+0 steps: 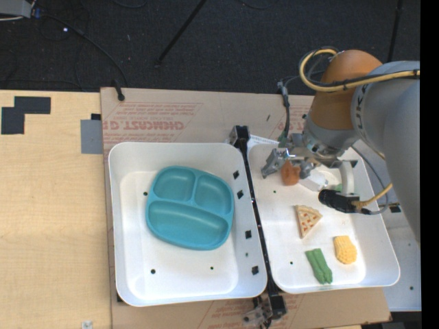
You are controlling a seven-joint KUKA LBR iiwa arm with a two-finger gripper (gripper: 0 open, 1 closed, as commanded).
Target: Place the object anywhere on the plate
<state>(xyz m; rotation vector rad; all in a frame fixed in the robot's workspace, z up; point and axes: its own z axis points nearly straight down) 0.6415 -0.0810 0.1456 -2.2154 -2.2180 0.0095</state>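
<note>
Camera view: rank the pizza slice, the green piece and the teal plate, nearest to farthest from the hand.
From the hand:
1. Pizza slice, mid right bin, just below it.
2. Green piece, right bin's front edge.
3. Teal plate, across the divider in the left bin.

Grey arm (391,108), orange wrist band (346,88), looping yellow cable (312,64).

A: Where's the plate?
B: The teal plate (189,208), three compartments, lies flat in the left bin, tilted a little off square.
A: And the object?
B: A small orange-brown object (291,175) sits at the right bin's far end, just beneath the wrist.
</note>
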